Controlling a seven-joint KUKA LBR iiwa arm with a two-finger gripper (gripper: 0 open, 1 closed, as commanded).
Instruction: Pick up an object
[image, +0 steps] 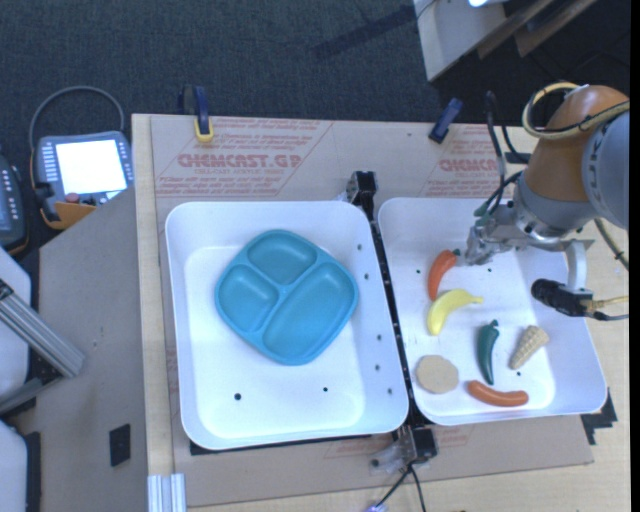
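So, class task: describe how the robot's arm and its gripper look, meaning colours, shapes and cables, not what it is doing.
The arm is thick and rounded, grey, with a broad orange band above the wrist. Thin cables loop over and beside that band, one pale yellow and one black. The gripper is a small grey metal part at the arm's end. A black cylindrical piece juts out below the wrist.

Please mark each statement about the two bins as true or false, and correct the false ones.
1. The blue divided plate lies in the left bin. True.
2. The banana lies in the left bin. False: it lies in the right bin.
3. The gripper is above the blue divided plate. False: it is over the right bin, near the orange pepper.
4. The sausage lies near the right bin's front edge. True.
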